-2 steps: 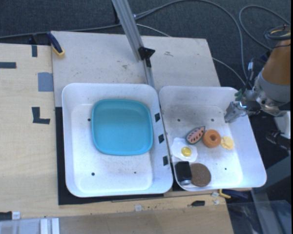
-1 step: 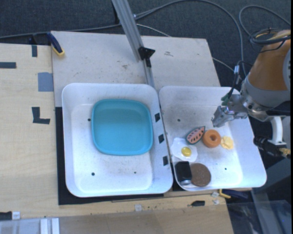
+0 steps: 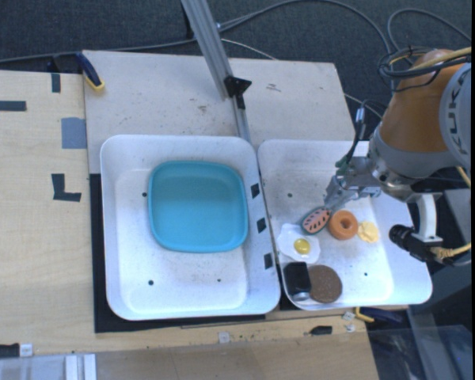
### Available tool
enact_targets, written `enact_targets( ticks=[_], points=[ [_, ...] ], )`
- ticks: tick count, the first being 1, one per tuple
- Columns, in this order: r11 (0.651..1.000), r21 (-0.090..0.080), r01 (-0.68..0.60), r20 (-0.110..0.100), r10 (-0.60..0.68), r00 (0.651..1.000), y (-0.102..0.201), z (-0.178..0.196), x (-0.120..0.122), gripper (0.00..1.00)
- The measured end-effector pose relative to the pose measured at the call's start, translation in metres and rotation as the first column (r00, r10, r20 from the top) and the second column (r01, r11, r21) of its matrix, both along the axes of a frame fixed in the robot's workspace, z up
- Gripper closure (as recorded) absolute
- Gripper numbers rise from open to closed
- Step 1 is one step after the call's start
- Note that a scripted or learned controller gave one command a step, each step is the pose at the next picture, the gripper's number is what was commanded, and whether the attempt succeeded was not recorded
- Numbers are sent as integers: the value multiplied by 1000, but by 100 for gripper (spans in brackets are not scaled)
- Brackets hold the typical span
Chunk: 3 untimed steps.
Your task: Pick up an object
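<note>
My gripper [image 3: 337, 199] hangs over the right bin [image 3: 285, 165], just above an orange ring [image 3: 344, 225] and a red, seeded slice [image 3: 315, 221]. Its fingers point down toward the slice's upper right end, and I see nothing held between them. Nearby in the same bin lie a fried egg [image 3: 301, 246], a small yellow piece [image 3: 368, 232], a brown round disc [image 3: 325, 283] and a black block [image 3: 297, 278].
The left bin [image 3: 123, 291] holds a blue square plate [image 3: 198, 206]. A grey metal pole [image 3: 210, 34] slants across the bench toward the gap between the bins. Cables loop at the top right by the arm.
</note>
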<state>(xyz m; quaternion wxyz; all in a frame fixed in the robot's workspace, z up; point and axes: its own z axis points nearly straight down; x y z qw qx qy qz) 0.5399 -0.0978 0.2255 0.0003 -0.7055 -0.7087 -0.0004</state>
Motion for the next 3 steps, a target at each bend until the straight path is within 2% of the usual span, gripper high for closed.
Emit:
enact_targets(
  ticks=[1, 2, 3],
  points=[
    [1000, 0, 0, -1, 0, 1000, 45, -7, -4, 100],
    [1000, -1, 2, -2, -2, 1000, 90, -10, -19, 100],
    [1000, -1, 0, -1, 0, 1000, 148, -14, -25, 100]
  ],
)
